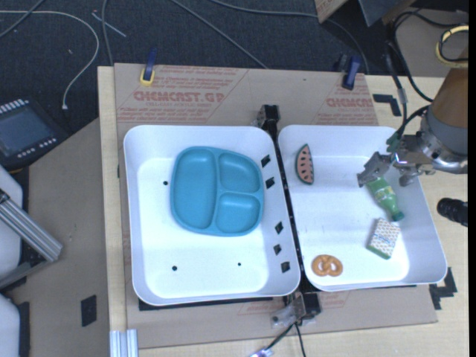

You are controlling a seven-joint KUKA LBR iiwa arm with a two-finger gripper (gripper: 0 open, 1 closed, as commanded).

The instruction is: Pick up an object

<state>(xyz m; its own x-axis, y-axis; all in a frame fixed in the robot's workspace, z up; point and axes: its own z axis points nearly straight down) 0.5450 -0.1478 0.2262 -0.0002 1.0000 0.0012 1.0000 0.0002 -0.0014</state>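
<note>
Nothing is lifted yet: the two-finger gripper (381, 171) is poised at the green plastic bottle (387, 197) lying in the right white bin (349, 141); the fingers' state cannot be told

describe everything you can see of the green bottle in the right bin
The small green plastic bottle lies on its side on the floor of the right white bin, near its far right part, running at a slant from upper left to lower right. Its body is bright translucent-looking green with a paler band. The grey two-finger gripper sits right over its upper end, hiding it. A small patterned box lies just below it, apart.
</note>
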